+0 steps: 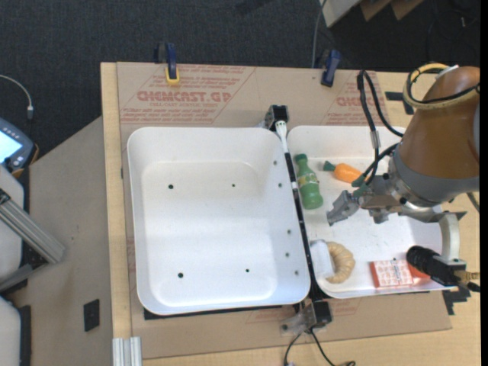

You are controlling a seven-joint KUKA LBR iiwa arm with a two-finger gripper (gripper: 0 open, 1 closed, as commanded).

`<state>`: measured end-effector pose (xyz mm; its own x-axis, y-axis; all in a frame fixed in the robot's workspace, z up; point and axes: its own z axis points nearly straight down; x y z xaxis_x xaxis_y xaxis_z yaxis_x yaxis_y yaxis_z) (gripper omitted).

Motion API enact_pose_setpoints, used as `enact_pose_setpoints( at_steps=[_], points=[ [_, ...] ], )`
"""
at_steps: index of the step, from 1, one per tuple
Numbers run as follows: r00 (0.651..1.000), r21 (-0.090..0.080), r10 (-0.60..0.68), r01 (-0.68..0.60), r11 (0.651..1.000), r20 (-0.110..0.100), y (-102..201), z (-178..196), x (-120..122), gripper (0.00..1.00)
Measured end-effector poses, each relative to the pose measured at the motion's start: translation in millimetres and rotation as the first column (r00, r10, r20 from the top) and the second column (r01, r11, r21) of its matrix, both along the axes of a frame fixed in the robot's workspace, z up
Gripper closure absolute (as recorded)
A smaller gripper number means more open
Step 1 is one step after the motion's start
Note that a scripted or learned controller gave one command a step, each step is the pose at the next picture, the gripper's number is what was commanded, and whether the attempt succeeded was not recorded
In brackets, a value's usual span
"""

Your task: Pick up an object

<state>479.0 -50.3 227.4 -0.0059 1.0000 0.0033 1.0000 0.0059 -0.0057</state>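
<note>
Green bottle lies against the right bin's left wall; my fingers, apart and empty beside it, could jam there.

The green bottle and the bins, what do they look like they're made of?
Green bottle: likely glossy moulded plastic, judging by its even colour and slight sheen. Left bin and right bin: probably thin formed white plastic, smooth, with rounded corners and rolled rims.

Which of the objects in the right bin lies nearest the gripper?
The green bottle, lying along the bin's left wall just left of the gripper. The orange carrot sits a little farther up; the croissant and red box lie farther, near the front edge.
</note>
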Motion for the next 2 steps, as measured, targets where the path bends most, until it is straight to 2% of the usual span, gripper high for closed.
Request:
enact_pose_setpoints(
  at_steps=[1, 2],
  points=[
    [1.000, -0.001, 0.001, -0.001, 1.000, 0.003, 55.2, -45.9, 44.2, 0.00],
    [1.000, -0.004, -0.006, 0.006, 1.000, 0.008, 51.0, -32.5, 43.7, 1.00]
  ],
)
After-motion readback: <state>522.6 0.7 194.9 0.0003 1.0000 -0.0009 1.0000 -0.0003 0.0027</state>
